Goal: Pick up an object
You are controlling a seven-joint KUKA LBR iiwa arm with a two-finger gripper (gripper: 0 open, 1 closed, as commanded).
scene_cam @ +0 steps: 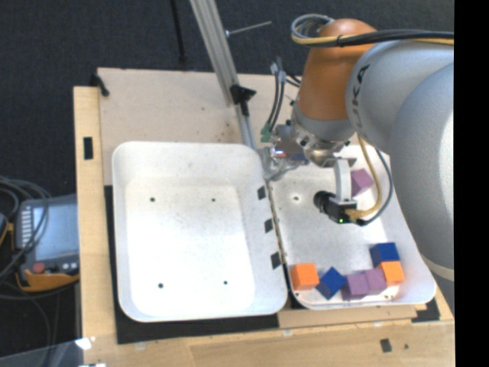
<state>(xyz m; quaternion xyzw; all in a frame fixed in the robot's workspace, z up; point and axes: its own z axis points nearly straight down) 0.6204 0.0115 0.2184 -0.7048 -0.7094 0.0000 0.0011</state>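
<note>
**Pick, approach step.** The gripper (pixel 280 159) is hovering over the back-left corner of the right bin (pixel 299 228), just beside the rim facing the left bin (pixel 187 235). No block is showing in it, and whether it is open or closed cannot be told from this angle. The candidates are all lying in the right bin. A purple block (pixel 360 181) is sitting near the back edge, to the gripper's right and partly under the arm (pixel 397 105). The others are crowding the front edge, starting with an orange block (pixel 305 275) and a blue block (pixel 331 281) and running on to the front-right corner.

Judged from this, the gripper is standing over bare bin floor, so closing here would likely catch nothing. The next move is calling for a shift to the right, toward the purple block, or forward to the row — there the blocks are touching, and the orange one at the left end is offering a free side.

**Surroundings.** A pendant (pixel 42 239) with cables is lying off the bench's left edge. The bench (pixel 88 205) is showing pale wood around the bins, and a metal post (pixel 215 44) is slanting up from the bench's back edge over dark carpet (pixel 76 21).
</note>
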